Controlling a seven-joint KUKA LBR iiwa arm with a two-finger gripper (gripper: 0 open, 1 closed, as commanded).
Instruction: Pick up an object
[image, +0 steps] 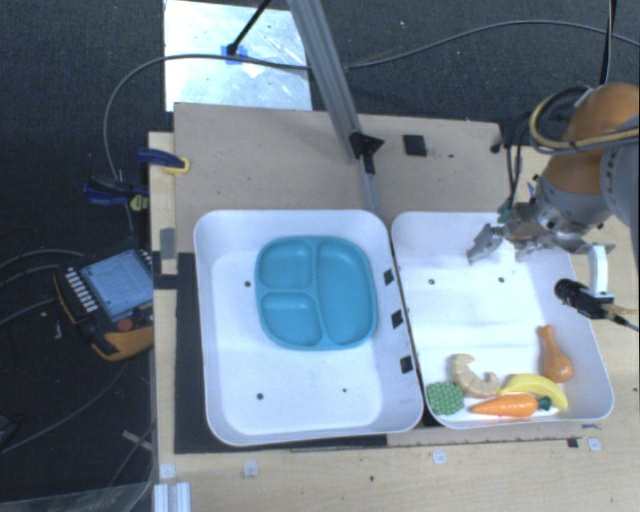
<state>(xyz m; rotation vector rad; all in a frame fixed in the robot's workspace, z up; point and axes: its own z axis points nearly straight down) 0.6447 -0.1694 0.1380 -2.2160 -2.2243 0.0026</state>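
We see the gripper (487, 243) over the right bin (450, 300) — fingers spread, holding nothing. The toy food (500, 385) lies well apart, in the near corner.

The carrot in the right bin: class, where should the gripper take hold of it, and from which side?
Probably across the carrot's thick orange middle, coming from above. It lies flat lengthwise near the right bin's front wall, with the banana close behind.

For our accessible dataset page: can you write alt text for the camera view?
A gripper hovers over the right bin's bare far end; toy foods cluster at its near edge, and a blue divided plate sits in the left bin.
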